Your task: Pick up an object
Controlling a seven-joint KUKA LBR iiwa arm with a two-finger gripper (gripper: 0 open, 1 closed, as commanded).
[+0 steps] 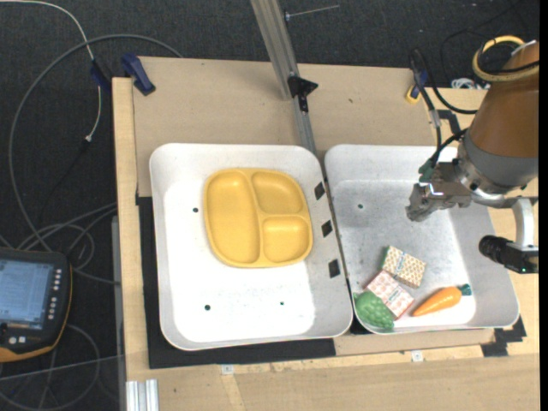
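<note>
The claw (425, 202) hangs over the right bin (377, 229), toward its rear right part, above bare white floor, with the grey arm and its orange band (507, 110) rising to the right of it. Whether it is released or clenched cannot be told from this slanted look down; nothing shows between its tips. The things to pick lie in a cluster nearer the camera than the claw, in the bin's front part: a patterned box (404, 266) almost straight in front of the claw, a red-checked box (390, 294) just beyond it and touching or nearly touching it, a green leafy piece (373, 310) at the front left corner of the cluster against the bin's front wall, and a carrot (439, 300) lying on its side to the front right, its tip pointing left toward the boxes. All four are apart from the claw, and the bin floor between them and it is bare. To the claw's left, across the two bins' touching walls, the left bin (180, 255) holds a yellow tray (257, 217) with three compartments. A metal post (274, 32) slants up behind the bins, left of the claw. A black fitting (507, 253) juts in at the right, beside the bin's right wall. Far left, off the bench, sits a handheld pendant (30, 302) with a lit screen.
</note>
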